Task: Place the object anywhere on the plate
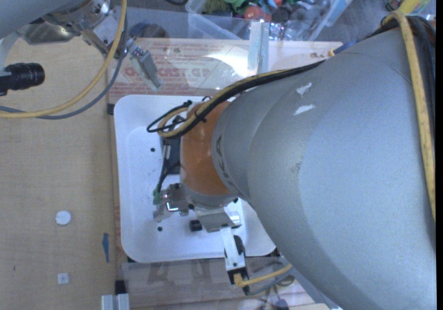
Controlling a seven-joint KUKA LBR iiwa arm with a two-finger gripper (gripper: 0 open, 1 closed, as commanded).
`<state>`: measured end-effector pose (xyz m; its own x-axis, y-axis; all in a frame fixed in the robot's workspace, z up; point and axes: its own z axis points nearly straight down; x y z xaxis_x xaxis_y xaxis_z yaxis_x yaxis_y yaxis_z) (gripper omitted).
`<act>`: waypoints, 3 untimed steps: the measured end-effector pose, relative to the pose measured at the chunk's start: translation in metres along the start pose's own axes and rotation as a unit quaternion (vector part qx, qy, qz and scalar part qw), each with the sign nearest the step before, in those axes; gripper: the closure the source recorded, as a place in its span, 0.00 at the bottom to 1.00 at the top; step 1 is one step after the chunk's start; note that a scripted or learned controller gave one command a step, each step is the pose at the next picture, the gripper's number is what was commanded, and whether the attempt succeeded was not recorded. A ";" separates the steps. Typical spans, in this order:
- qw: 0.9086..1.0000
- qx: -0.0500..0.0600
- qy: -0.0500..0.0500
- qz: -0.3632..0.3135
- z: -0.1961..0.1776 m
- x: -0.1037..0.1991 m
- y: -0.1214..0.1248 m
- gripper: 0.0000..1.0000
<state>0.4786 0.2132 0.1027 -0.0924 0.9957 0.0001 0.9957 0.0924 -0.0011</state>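
Over the left white bin, the grey arm reaches in from the right, its orange band pointing down at the bin floor. Its gripper sits low over the near part of the bin; whether it is wide or closed cannot be told. Neither the object nor the plate can be made out under the arm. A careful move would likely confirm a grasp before travelling.
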 end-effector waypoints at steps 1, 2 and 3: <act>1.000 0.000 0.000 0.000 0.000 0.000 0.000 0.00; 1.000 0.000 0.000 0.000 0.000 0.000 0.000 0.00; 1.000 0.000 0.000 0.000 0.000 0.000 0.000 0.00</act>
<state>0.4786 0.2132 0.1027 -0.0924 0.9957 0.0001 0.9957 0.0924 -0.0011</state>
